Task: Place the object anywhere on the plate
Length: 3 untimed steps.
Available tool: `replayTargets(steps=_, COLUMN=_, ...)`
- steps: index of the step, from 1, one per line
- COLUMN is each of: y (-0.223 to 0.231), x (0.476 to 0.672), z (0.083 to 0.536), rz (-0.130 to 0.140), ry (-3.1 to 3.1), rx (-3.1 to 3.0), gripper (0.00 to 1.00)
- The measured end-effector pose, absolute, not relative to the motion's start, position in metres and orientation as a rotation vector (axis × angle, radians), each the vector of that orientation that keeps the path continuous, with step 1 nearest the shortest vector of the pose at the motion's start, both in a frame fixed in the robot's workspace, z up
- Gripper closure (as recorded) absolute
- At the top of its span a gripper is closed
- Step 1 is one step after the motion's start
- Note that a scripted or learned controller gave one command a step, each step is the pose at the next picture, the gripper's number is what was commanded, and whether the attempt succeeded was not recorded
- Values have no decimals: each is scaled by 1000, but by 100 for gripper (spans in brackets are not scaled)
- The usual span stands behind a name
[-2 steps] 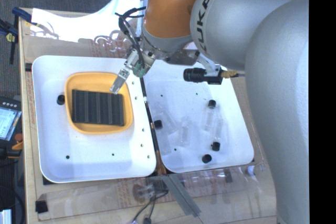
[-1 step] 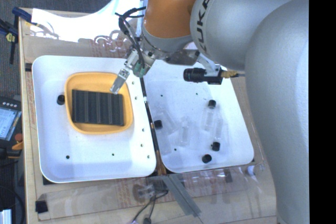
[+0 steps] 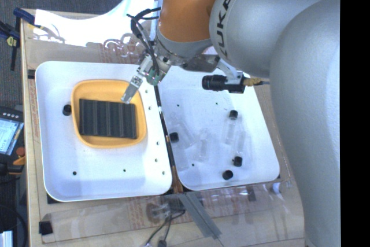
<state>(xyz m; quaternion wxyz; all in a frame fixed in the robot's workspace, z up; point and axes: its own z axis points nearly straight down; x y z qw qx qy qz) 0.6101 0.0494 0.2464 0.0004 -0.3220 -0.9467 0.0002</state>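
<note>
A single fixed camera looked down on the bench (image 3: 87,217) at a slant from above, near enough that the two white bins filled most of the frame. The left bin (image 3: 52,176) sat mid-left, the right bin (image 3: 260,173) beside it. The arm (image 3: 272,26) loomed large from the right.

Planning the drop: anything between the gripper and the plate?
Nothing visible does. The gripper is over the upper right rim of the yellow plate. A dark ribbed block covers the plate's middle.

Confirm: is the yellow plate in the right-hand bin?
No, the yellow plate lies in the left bin, with a dark ridged block on it.
</note>
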Motion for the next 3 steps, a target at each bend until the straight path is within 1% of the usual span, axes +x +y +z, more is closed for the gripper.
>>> replayTargets(steps=3, y=49, x=610, z=246, rz=1, ry=-2973, rx=-1011, gripper=0)
